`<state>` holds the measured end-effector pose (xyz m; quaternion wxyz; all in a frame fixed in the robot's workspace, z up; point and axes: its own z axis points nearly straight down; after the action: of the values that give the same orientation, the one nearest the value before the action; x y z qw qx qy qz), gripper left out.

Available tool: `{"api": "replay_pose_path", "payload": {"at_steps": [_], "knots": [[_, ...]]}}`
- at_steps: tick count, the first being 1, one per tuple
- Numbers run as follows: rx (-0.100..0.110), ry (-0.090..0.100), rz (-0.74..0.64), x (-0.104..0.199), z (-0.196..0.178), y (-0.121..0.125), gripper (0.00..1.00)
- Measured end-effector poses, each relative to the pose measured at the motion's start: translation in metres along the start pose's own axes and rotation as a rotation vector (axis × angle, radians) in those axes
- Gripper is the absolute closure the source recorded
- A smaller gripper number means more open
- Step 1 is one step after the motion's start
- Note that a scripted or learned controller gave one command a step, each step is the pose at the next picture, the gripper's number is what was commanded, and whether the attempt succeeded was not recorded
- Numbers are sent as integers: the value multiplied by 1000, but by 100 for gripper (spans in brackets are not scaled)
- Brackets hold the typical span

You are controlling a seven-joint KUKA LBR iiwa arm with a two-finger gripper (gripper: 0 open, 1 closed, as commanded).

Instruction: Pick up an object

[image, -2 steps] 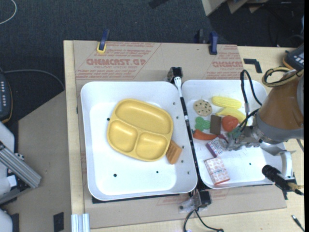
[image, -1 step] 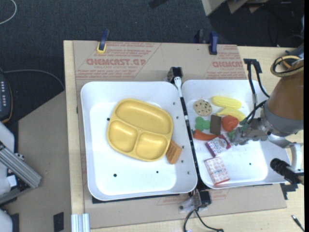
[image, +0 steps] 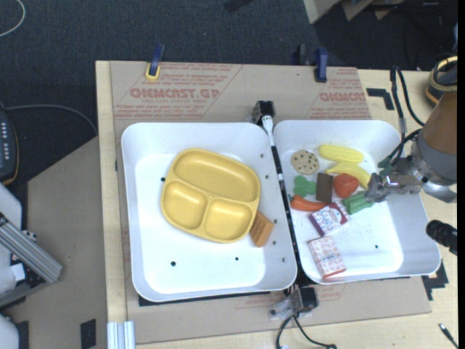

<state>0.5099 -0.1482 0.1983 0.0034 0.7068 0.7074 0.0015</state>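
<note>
Red packet (image: 326,256) near right bin's (image: 407,257) front edge; gripper (image: 379,187) over toys, grip perhaps clenched, unclear.

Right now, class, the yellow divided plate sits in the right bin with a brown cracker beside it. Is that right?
Not quite. The yellow divided plate sits in the left bin, not the right one, as the camera view shows. The brown cracker does lie beside it.

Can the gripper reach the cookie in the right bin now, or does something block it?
Probably yes. The cookie lies flat with nothing on top. The gripper sits at the pile's far side, so lifting over the corn and tomato seems enough.
</note>
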Motion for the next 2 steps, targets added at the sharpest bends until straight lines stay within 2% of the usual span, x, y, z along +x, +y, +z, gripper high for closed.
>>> {"api": "replay_pose_path", "payload": {"at_steps": [1, 2], "knots": [[1, 0, 0, 0, -29, 1, 100], [9, 5, -4, 45, -22, 3, 100]]}}
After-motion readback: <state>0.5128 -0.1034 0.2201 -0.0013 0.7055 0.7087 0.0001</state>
